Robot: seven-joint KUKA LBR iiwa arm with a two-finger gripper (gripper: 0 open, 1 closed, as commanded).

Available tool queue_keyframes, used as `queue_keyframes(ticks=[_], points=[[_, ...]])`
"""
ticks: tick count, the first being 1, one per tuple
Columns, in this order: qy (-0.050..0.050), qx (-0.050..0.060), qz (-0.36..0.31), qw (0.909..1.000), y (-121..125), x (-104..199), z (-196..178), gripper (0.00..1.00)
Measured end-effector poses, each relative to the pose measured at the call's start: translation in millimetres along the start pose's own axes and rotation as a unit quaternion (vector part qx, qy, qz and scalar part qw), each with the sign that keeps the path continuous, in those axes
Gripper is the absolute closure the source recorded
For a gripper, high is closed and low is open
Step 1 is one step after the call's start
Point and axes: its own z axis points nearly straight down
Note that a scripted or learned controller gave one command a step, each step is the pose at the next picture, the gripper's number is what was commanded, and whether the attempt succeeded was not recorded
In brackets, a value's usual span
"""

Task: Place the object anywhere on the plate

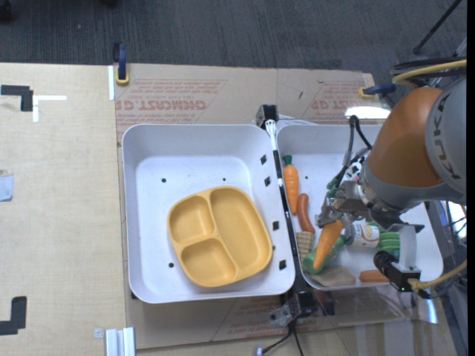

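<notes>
2 white bins: left bin (pixel 141 199) holds 1 yellow 3-compartment plate (pixel 219 236); right bin (pixel 315 150) holds 2 carrots, 1 sausage (pixel 304 212). Gripper (pixel 332 215) directly above lower carrot (pixel 325 248); upper carrot (pixel 291 188) apart. Finger state indeterminable

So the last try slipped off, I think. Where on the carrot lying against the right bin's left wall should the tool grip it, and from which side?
Probably across the middle of the carrot, coming straight down from above. It lies flat along the right bin's left wall, green top pointing away, tapering toward the near end, so mid-body is thickest. The wall and the sausage crowd its sides, leaving little finger room.
</notes>
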Motion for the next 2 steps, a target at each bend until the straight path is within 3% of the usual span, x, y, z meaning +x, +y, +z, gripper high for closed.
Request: queue_keyframes(ticks=[1, 2], points=[[0.000, 0.001, -0.004, 1.0000, 13.7, 136.4, -0.7, 1.00], [-0.001, 0.001, -0.005, 1.0000, 13.8, 135.9, -0.8, 0.00]])
